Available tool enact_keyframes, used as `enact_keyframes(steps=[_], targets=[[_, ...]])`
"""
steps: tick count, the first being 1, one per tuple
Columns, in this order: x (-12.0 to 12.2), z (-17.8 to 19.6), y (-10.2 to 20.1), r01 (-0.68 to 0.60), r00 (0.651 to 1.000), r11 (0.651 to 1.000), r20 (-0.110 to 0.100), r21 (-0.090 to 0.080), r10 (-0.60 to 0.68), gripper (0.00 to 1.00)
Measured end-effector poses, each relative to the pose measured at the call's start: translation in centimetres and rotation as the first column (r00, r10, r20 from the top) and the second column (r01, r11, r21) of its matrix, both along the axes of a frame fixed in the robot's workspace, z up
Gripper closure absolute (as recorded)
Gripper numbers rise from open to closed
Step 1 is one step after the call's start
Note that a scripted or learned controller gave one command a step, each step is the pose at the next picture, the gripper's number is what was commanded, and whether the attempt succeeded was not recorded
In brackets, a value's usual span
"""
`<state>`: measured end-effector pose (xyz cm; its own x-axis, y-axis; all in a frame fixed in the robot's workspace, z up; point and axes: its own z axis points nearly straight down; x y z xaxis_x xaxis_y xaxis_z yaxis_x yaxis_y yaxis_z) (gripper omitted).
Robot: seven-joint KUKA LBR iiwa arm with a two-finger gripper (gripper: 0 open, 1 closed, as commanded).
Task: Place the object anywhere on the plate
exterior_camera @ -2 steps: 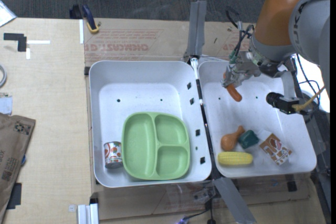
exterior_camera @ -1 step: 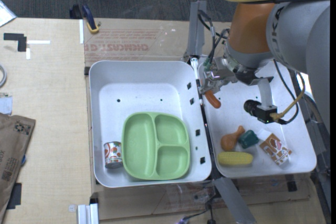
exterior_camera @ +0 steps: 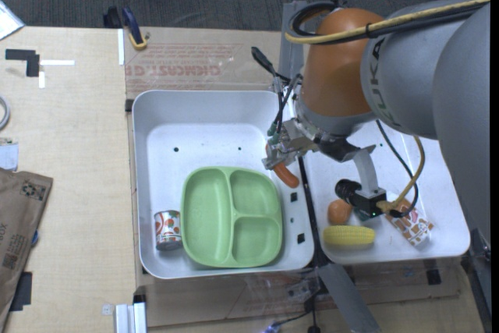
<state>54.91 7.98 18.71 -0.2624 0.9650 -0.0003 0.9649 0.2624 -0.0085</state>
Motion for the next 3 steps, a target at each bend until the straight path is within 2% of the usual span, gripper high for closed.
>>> enact_keyframes(steps=[1,2,3], targets=[[0.0,0.0,0.0,0.001,1.0,1.0,0.0,0.0,-0.001,0.0],[0.1,0.5,-0.2,0.004,1.0,1.0,-0.006,-0.003,-0.004,1.0],[-4.7,-4.8,4.3,-0.464,0.886,0.886,0.0,0.004,0.464,1.0]])
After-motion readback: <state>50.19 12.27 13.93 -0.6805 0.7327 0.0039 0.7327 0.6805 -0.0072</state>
